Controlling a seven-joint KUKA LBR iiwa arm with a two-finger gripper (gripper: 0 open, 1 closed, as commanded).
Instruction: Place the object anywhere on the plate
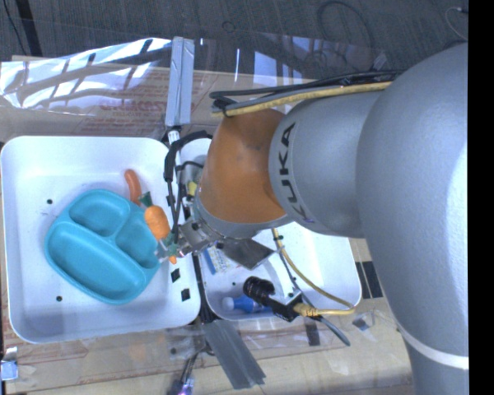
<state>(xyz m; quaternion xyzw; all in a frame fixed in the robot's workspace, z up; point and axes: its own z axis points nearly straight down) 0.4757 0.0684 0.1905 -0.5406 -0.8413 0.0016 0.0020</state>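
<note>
Tool (171,241) sits at the plate's right rim, carrot-shaped object (155,220) right by it; can't tell whether it's clamped on it or not (wrist blocks the view). Arm (346,163) looms over the bin right of the plate. Blue plate (95,253) lies in the left bin (25,220). Object overlaps the plate's right edge, a second orange piece (132,183) just above the plate. My call: shift further over the plate's middle before release, drop low so it doesn't roll off.
</note>
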